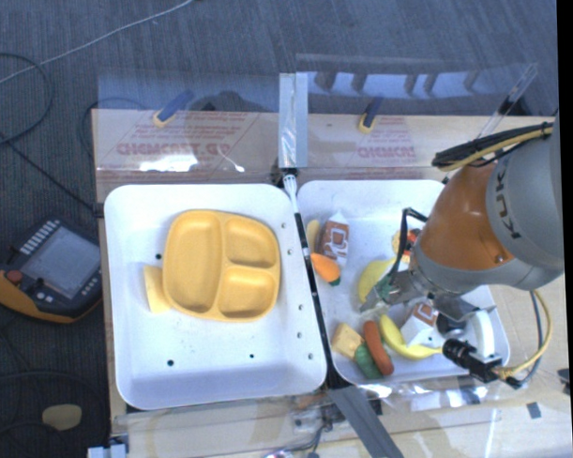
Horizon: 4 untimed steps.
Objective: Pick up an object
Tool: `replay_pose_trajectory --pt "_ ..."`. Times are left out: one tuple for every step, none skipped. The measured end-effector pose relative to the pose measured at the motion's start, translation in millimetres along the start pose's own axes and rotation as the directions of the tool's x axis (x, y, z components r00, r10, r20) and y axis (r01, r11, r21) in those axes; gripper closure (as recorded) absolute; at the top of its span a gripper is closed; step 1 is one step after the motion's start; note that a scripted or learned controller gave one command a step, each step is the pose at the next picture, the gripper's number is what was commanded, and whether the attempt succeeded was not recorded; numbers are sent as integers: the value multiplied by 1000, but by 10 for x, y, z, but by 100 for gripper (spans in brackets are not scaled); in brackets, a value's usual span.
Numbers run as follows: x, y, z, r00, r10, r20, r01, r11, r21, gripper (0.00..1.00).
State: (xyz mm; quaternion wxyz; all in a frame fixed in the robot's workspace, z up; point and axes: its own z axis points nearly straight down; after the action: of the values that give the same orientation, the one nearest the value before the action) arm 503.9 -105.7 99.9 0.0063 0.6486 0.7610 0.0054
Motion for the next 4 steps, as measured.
replay_pose_trajectory --pt "542 283 -828 999 49 -1 -49 999 19 100" --pt "542 281 -825 999 49 -2 -49 999 19 0" --pt "25 72 -344 998 56 -1 -56 998 22 0" --pt "-160 302 -941 972 -235 -5 235 972 18 0"
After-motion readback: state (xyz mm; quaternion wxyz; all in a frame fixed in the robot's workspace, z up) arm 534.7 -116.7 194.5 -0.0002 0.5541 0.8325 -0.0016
